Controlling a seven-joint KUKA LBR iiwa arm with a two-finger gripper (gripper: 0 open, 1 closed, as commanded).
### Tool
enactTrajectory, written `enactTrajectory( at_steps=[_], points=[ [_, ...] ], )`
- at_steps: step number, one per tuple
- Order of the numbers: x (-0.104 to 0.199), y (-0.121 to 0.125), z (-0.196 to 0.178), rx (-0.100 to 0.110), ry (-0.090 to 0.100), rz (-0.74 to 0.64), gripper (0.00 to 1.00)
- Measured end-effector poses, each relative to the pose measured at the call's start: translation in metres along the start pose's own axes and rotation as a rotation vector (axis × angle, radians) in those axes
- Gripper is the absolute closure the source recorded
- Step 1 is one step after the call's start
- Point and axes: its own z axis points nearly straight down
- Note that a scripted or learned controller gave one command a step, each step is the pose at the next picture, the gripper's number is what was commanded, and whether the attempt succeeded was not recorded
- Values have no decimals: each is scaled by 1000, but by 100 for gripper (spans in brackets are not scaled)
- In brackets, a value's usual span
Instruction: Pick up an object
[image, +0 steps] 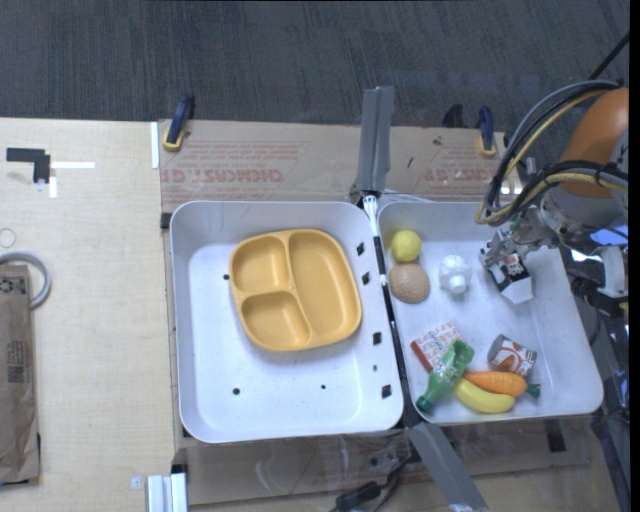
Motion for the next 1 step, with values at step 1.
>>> enactTrajectory(
  at_steps=[1],
  points=[
    [62, 20, -106, 4, 4, 35, 100]
  ],
)
